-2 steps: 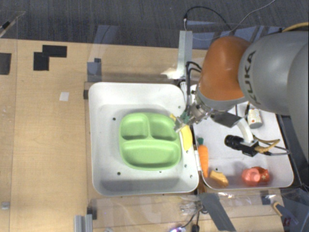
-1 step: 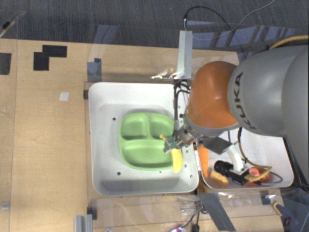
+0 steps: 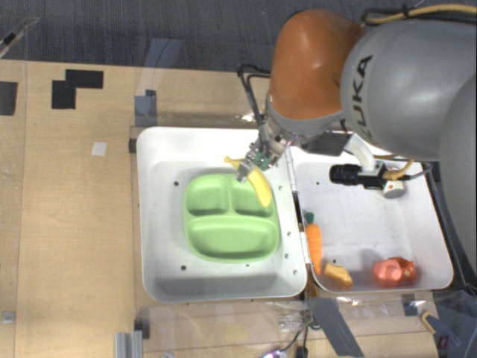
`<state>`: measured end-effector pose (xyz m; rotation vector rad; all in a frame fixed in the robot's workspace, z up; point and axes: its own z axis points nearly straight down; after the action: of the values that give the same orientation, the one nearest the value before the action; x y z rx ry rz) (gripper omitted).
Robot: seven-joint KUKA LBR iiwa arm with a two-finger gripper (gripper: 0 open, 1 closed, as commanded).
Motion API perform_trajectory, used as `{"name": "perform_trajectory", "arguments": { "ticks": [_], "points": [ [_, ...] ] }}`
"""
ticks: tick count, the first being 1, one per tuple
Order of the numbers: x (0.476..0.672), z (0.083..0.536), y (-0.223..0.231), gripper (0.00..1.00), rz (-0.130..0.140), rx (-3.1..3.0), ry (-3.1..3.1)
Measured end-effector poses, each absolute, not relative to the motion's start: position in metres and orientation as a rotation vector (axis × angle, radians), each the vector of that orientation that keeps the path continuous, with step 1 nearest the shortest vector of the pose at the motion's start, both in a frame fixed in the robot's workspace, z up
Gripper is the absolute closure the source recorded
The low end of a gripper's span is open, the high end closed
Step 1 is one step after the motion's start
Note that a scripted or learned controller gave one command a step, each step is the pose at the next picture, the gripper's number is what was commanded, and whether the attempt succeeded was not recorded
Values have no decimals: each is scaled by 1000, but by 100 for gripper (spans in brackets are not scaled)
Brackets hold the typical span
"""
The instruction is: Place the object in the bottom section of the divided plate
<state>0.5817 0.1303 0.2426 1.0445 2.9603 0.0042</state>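
Observation:
A green divided plate [image 3: 223,237] lies in the left white bin [image 3: 160,222], with two small sections at the top and one wide section at the bottom. A yellow banana [image 3: 258,188] hangs tilted over the plate's upper right section. My gripper [image 3: 252,164] reaches down from the big grey and orange arm and is shut on the banana's upper end. The banana's lower end points down towards the plate's right rim.
The right white bin [image 3: 417,230] holds an orange carrot [image 3: 314,246] along its left wall, a small yellow-orange piece [image 3: 337,276] and a red fruit [image 3: 393,271] near its front. The arm's bulk covers that bin's back part.

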Motion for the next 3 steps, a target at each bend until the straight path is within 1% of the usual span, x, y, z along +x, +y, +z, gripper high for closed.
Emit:
{"name": "perform_trajectory", "arguments": {
  "ticks": [1,2,3],
  "points": [
    [582,243,130,0,4,1045,2960],
    [584,251,131,100,8,1043,2959],
    [548,196,52,100,0,1813,2566]
  ]
}}
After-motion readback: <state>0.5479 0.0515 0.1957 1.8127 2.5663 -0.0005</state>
